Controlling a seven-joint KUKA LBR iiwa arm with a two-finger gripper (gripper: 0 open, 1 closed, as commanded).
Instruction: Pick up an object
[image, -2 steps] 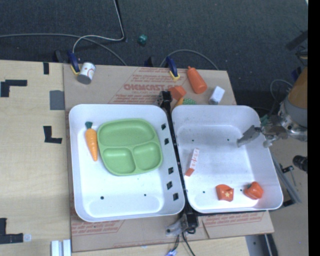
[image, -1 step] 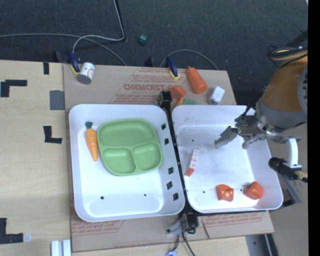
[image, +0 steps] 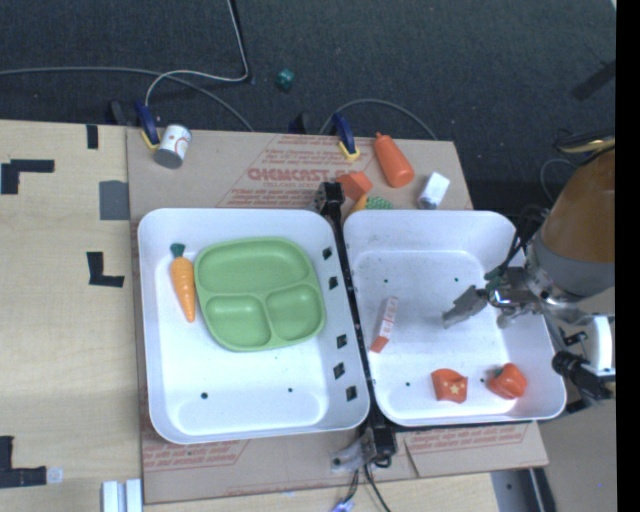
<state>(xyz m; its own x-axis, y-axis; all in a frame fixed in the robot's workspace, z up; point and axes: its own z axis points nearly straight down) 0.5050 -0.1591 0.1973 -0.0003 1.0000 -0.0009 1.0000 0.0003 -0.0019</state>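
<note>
My gripper (image: 484, 312) hangs over the right bin (image: 420, 232), in its right half, on the grey arm (image: 575, 235) that comes in from the right. It is open, with nothing between its fingers. A small white and red tube (image: 385, 324) lies left of it on the bin floor. Two orange-red pieces (image: 449, 385) (image: 508, 380) sit near the bin's front wall, below the gripper and apart from it.
The left bin (image: 165, 330) holds a green divided plate (image: 260, 292) and a toy carrot (image: 182, 283) beside it. Behind the bins lie an orange bottle (image: 393, 160), a white block (image: 434, 188), a small can (image: 173, 145) and cables.
</note>
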